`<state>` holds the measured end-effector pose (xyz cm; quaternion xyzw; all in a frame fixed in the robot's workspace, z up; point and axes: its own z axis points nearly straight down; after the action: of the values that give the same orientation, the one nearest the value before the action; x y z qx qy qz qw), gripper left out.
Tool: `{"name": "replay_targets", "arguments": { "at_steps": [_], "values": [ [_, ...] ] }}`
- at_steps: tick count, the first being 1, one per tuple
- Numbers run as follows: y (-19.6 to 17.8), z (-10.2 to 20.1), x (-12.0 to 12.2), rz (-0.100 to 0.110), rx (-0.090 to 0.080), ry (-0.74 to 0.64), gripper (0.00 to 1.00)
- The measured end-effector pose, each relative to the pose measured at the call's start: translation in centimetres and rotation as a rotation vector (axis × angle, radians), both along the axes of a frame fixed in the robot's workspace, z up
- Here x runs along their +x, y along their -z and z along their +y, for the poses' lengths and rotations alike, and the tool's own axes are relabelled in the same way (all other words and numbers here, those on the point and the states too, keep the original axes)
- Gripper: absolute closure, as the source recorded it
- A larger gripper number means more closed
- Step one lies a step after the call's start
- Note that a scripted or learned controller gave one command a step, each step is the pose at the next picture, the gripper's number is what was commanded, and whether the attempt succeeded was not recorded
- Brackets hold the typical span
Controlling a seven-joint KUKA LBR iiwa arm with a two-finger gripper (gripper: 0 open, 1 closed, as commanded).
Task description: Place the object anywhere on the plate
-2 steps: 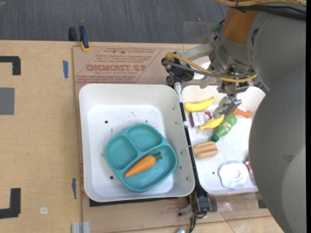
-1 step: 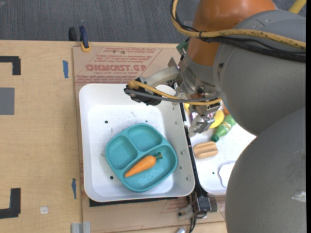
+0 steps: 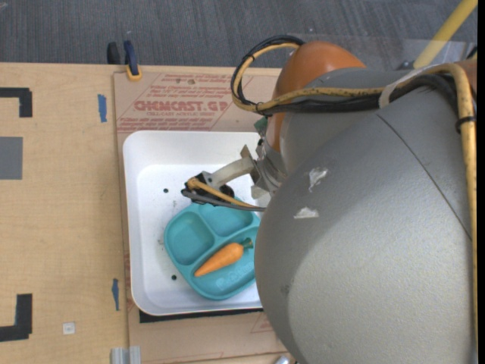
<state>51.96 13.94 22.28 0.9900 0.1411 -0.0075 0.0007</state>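
Across the 3 o'clock half of the view the arm (image 3: pixel 371 233) bulked largest: a smooth, rounded grey shell with a glossy orange band (image 3: pixel 322 63) at its 12 o'clock end. Beneath it spread the bench (image 3: pixel 61 211), flat and pale with a wood-grain surface. A sheet of brown cardboard (image 3: pixel 182 105) printed in red lettering lay on it, under the bin. The white bin (image 3: pixel 144 203) was shallow and rectangular, with rounded corners and smooth plastic walls, and its 3 o'clock side was covered by the arm. In the bin's 5 o'clock part sat the plate (image 3: pixel 189 241), teal, glossy and soft-cornered, moulded into separate compartments by low ridges. The carrot (image 3: pixel 220 258), orange and tapered with a small green stub at its 2 o'clock end, lay slantwise in the plate's 5 o'clock compartment. The hand (image 3: pixel 263 174) was tucked against the arm above the plate's 1 o'clock edge, and I could not tell whether it was apart or together.
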Motion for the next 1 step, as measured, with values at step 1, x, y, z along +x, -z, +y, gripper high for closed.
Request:
{"name": "replay_targets", "arguments": {
  "at_steps": [1],
  "values": [
    [-11.45, 5.82, 7.86, -0.022, 0.007, 0.040, 0.00]
  ]
}}
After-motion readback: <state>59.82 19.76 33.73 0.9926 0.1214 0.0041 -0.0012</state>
